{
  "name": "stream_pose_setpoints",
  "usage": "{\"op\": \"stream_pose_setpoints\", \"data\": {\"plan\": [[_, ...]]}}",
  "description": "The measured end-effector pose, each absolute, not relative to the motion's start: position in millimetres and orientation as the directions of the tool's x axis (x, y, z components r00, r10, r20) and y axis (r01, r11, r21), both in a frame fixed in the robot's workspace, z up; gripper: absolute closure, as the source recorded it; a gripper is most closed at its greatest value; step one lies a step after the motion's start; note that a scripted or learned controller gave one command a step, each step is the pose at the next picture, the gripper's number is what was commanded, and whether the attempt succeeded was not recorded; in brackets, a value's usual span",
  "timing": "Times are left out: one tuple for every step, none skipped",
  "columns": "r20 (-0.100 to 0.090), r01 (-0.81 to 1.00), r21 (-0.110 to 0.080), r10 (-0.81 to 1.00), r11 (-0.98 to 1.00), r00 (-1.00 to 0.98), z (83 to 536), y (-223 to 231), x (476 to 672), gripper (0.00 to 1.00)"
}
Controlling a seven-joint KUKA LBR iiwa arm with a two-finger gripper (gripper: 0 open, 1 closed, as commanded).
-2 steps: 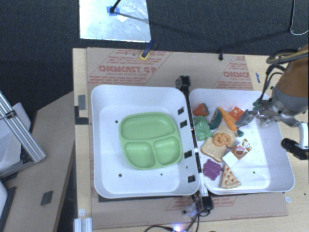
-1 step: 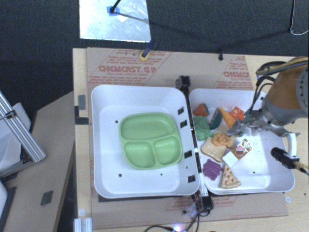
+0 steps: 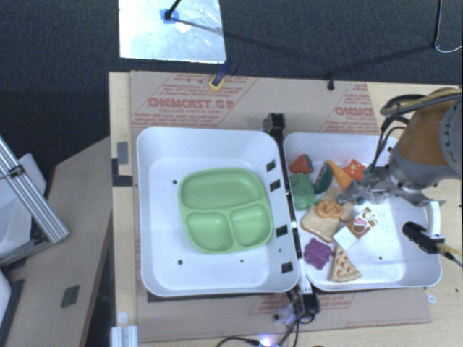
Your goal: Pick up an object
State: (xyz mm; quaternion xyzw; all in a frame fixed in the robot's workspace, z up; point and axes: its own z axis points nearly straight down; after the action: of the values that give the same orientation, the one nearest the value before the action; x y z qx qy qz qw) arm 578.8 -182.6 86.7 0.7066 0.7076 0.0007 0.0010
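Toy food pieces lie heaped in the right bin, mostly in its left half. Among them are a slice of toast with a pretzel on top of it, a pizza slice near the front wall, a purple piece just left of the pizza, a green leafy piece against the left wall, a red piece toward the back, an orange carrot-like piece and a red-orange piece beside it. A small printed card and a white square lie just right of the toast.

The arm reaches in from the right, its orange band above the wrist over the back right part of this bin. The end effector sits low over the pile, just right of the pretzel and above the card. Whether its fingers are apart or closed cannot be told, since the tips blur into the clutter, and nothing is visibly between them.

The left bin holds a green divided tray with three compartments, lying flat near the middle. Both bins rest on a brown sheet with red lettering on the tabletop. A shiny silver square lies on the dark floor beyond.
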Motion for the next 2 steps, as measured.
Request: {"op": "stream_pose_setpoints", "data": {"plan": [[0.001, 1.000, 0.009, 1.000, 0.002, -0.002, 99, -182, 580.9, 1.00], [-0.002, 1.000, 0.006, 1.000, 0.005, -0.005, 144, -179, 586.9, 1.00]]}}
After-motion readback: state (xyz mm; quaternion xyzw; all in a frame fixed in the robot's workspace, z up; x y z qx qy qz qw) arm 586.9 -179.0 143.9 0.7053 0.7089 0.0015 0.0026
